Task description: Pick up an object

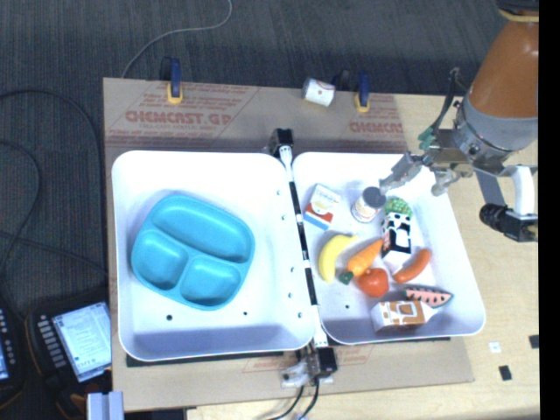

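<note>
1. Over the far right corner of the right white bin [468, 318] hangs the grey two-finger gripper [411, 171]; whether its fingers are apart or together, I cannot tell.
2. Below it, the small round silver-topped jar [369, 203] stands just beside the green-topped black-and-white carton [399, 227].
3. Orange plastic carrot [366, 255], yellow banana [330, 255] and red tomato [374, 281] are touching, so a descent may catch two things or push one away.
4. A smooth round lid can slip out.
</note>
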`<state>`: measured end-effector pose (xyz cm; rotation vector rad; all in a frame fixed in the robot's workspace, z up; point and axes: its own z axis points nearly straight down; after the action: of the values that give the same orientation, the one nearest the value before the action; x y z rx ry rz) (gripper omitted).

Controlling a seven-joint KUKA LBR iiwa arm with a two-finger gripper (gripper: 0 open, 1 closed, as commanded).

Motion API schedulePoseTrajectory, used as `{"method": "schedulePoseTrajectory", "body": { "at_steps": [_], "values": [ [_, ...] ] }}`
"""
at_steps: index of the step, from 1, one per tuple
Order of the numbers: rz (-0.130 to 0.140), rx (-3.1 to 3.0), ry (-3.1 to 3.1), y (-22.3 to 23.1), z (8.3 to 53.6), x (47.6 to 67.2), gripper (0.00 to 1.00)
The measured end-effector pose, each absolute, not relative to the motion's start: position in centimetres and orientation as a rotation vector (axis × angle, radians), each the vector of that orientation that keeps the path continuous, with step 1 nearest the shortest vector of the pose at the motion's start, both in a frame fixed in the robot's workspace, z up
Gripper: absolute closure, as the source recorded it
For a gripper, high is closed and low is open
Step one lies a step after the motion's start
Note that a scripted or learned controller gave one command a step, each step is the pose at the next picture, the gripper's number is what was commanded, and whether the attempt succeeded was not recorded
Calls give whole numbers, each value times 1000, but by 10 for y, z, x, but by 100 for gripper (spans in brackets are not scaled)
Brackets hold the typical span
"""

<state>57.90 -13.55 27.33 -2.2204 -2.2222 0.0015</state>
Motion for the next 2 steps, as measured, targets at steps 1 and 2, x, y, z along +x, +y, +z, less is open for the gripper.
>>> {"method": "schedulePoseTrajectory", "body": {
  "at_steps": [1, 2],
  "values": [
    [4, -2219, -2220, -126, 152, 578, 0],
    [1, -2221, -2222, -112, 112, 567, 0]
  ]
}}
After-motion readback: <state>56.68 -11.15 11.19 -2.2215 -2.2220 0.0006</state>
